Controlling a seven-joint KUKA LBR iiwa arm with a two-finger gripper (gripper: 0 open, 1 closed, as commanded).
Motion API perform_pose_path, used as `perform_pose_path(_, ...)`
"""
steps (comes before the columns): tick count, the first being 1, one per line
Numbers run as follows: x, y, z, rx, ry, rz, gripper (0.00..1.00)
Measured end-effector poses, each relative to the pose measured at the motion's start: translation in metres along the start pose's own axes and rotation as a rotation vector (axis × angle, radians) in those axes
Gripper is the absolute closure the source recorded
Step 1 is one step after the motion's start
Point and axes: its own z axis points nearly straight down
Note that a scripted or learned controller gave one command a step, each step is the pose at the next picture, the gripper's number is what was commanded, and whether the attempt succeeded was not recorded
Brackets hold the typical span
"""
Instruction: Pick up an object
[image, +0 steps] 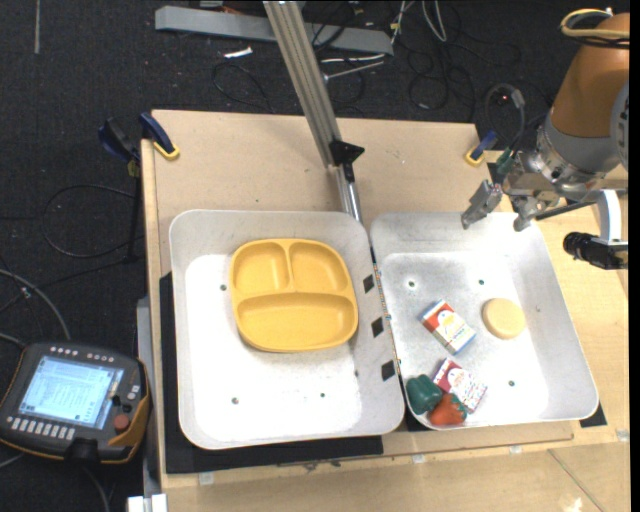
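Gripper (497, 211) hung over right bin's (560, 300) far rim, fingers spread and empty; descent there risked missing the cookie (503, 318).

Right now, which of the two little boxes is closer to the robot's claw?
The upper small box, beside the round tan cookie. The other small box lies lower, by the red and green toy, farther from the gripper.

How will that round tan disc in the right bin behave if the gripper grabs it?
The round tan disc lies flat, so it probably won't roll. Its low, smooth edge may slip between fingers. The gripper, open above the bin's far edge, looks wide enough to span it.
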Motion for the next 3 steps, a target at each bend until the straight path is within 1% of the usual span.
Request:
perform_pose_path(1,0.002,-0.007,0.062,0.001,0.0,0.0,0.0)
perform_pose_path(2,0.0,-0.011,0.106,0.0,0.0,0.0,0.0)
perform_pose_path(3,-0.001,-0.009,0.092,-0.008,-0.002,-0.001,1.0)
